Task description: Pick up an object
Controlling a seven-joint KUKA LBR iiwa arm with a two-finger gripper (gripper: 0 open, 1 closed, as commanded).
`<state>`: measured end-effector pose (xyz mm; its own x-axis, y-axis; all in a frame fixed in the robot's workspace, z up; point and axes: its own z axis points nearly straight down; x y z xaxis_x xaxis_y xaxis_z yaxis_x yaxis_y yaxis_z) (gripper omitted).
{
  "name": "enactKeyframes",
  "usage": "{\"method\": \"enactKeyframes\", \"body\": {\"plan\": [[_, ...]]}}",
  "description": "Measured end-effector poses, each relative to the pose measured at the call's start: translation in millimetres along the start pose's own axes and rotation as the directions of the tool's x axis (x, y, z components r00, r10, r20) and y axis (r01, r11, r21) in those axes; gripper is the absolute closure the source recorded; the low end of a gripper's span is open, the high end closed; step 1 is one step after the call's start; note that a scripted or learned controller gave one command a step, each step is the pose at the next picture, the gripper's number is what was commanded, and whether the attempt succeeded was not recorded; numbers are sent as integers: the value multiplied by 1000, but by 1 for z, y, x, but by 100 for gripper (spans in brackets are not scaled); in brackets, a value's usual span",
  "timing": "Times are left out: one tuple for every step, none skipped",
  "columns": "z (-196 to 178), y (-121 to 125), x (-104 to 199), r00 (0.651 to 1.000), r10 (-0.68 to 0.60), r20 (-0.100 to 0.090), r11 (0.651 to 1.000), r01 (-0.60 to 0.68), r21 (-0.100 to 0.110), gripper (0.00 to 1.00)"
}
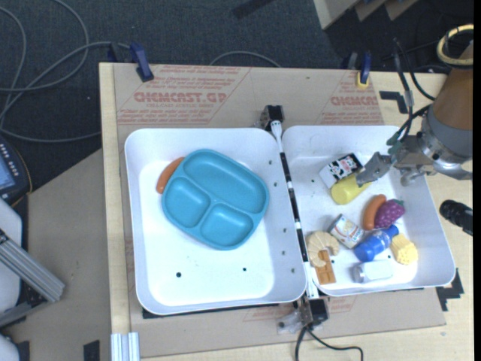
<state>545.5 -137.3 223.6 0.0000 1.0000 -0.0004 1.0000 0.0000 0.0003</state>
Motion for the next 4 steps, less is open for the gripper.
{"method": "enactKeyframes", "body": {"plan": [[146, -29, -8, 1000, 3, -2, 1000, -3, 8, 0], [129, -26, -7, 1000, 2, 0, 1000, -2, -2, 100], [129, -26, -7, 1000, 2, 0, 1000, -2, -1, 0], [139, 29, 42, 1000, -7, -1, 1000, 7, -4, 0]]}}
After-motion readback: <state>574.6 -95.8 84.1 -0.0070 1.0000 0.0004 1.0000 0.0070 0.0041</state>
